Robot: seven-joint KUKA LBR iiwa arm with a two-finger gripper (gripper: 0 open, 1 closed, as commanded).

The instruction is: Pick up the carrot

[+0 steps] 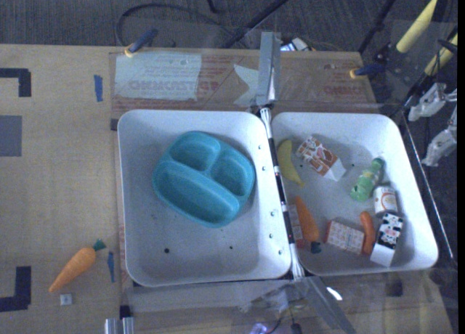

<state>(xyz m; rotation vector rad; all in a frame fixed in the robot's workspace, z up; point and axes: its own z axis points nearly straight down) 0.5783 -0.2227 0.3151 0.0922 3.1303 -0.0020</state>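
An orange carrot (306, 221) lies in the right bin (407, 144), along its left wall near the front. A second, smaller orange carrot-like piece (368, 231) rests between a patterned box (345, 237) and a black-and-white carton (387, 238). A third carrot (73, 268), with a green top, lies on the wooden bench outside the bins, at the front left.
The left bin (138, 238) holds a blue divided plate (205, 178). The right bin also holds a banana (289, 162), a brown-and-white carton (320, 157), a green bottle (367, 180) and a small can (385, 198). Metal clamps join the bins along the middle.
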